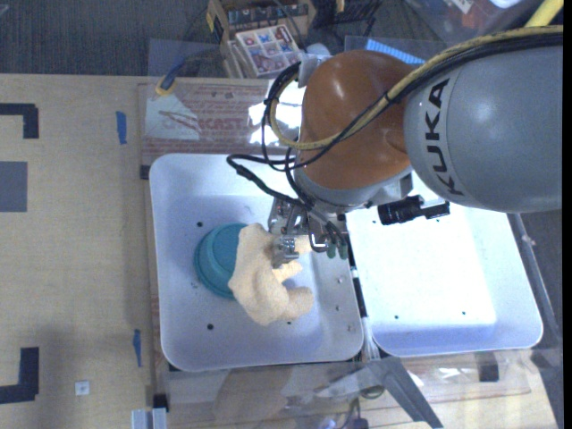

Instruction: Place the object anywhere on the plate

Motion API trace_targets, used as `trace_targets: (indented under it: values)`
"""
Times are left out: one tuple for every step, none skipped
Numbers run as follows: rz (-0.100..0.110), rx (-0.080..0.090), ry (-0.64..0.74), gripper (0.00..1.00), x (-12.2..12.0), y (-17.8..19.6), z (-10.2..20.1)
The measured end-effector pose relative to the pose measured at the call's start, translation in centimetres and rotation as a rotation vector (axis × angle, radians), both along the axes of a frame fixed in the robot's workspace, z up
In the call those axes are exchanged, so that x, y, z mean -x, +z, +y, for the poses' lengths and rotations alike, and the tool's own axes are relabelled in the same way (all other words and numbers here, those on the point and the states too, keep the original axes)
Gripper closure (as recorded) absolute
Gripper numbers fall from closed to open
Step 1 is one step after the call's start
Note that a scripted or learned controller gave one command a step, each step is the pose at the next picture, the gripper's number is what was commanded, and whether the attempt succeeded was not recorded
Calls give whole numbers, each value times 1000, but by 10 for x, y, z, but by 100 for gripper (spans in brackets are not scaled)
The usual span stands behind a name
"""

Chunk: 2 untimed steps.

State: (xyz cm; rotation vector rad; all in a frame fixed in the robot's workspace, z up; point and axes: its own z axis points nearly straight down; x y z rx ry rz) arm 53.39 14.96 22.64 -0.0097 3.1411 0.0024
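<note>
Cream plush toy [264, 280]: soft, lumpy, lying in the left bin [179, 329], its left part draped over the right edge of the plate [214, 259], its right and near parts resting on the bin floor. It is touching the plate and partly on it, not wholly.

Teal plate: small, round, shallow, left of centre in the left bin; its right half is hidden beneath the toy.

Gripper [288, 250]: at the end of the grey and orange arm [357, 132], directly over the far top of the toy, metal fingers pointing down into the plush. Whether the jaws are spread, pressed together, or pinching fabric cannot be told; the wrist and cables mask them.

Right bin [447, 275]: white, just beside the left bin, separated by the shared rims.

Status (judged): placement roughly half achieved; the toy overlaps the plate but much of its bulk hangs off to the right.

Risks (judged):
- If released here, the heavier overhanging part could pull the toy off the rim and onto the bin floor.
- Plush may snag on a finger and be dragged away as the arm lifts.
- Downward pressure on the plate's edge could tip or slide the light plate leftward.
- A shift leftward before release would seat it better.
</note>
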Motion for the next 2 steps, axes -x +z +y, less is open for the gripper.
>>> trace_targets:
  values:
    - [0,0,-1,100,38,-1,35]
    - [-1,0,-1,0,37,-1,35]
